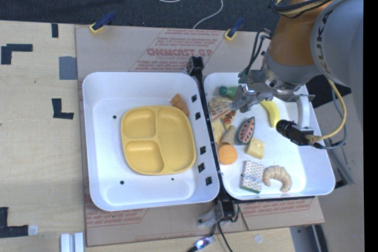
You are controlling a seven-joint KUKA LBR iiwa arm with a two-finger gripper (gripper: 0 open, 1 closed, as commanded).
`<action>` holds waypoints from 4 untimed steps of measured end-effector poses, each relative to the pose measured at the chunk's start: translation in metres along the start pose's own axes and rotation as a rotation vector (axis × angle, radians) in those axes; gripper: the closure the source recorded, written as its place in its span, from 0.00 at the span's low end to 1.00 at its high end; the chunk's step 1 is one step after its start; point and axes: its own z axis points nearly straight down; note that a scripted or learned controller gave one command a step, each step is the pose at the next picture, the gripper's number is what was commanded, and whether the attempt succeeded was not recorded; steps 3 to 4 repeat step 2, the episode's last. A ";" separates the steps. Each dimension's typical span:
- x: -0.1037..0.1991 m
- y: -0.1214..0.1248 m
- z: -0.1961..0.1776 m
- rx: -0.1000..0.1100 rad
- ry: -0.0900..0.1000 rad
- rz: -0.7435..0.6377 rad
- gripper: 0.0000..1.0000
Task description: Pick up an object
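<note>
Hovering over the upper left part of the right bin, the gripper is pointing down at the toy food; whether it is gripping anything cannot be told. A banana is lying just right of it, a green piece just left, and a watermelon slice just below. Further down, an orange, a cheese cube and a croissant are lying. A yellow divided plate is sitting in the left bin.
</note>
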 end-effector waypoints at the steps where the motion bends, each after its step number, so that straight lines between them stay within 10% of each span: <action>1: -0.004 -0.010 -0.006 0.002 0.001 0.000 1.00; 4: 0.009 -0.016 -0.009 0.002 0.001 -0.001 1.00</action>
